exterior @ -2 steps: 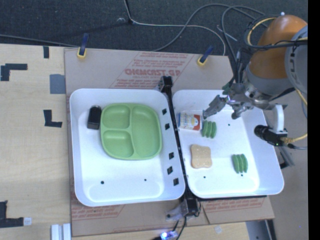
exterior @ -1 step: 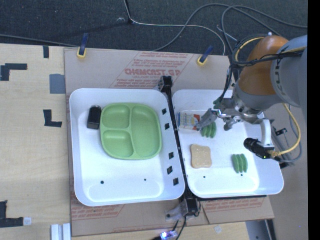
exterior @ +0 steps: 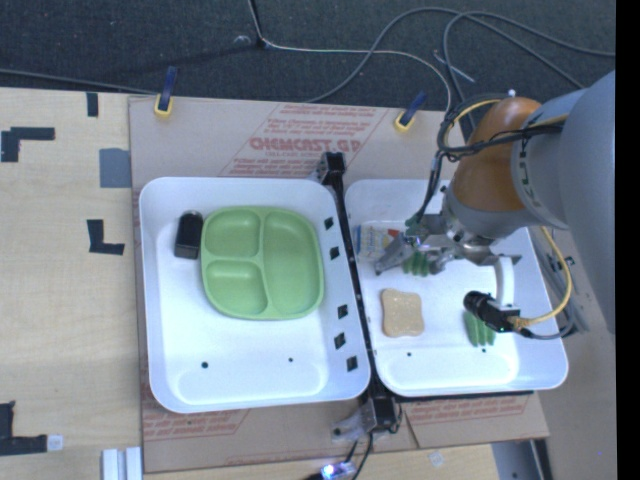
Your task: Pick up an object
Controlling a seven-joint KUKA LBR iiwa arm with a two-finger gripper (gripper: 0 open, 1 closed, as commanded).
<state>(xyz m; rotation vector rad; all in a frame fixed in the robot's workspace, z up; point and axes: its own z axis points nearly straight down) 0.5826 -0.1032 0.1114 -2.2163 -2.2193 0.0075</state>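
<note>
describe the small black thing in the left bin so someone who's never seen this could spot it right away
Start at the left shallow white bin, which holds a light green divided plastic plate. At the plate's left edge, up near the bin's far left corner, lies a small black blocky object. It is the one dark loose item in that bin, much smaller than the plate beside it.

Setting, inventory:
- Surface (exterior: pixel 60 298): pale wood-grain top with black tape marks (exterior: pixel 28 140) and a grey patch (exterior: pixel 115 166), well to the left of the jaws.
- Cardboard sheet (exterior: pixel 300 133): brown, red printed lettering, lying flat on the surface behind and left of the jaws.
- Clamps (exterior: pixel 165 101): two, yellow with blue handles, at the sheet's far edge.
- Floor (exterior: pixel 120 18): dark carpet beyond the surface.
- Cables (exterior: pixel 330 53): thin, trailing across the carpet.
- Light: even, soft shadows.
</note>
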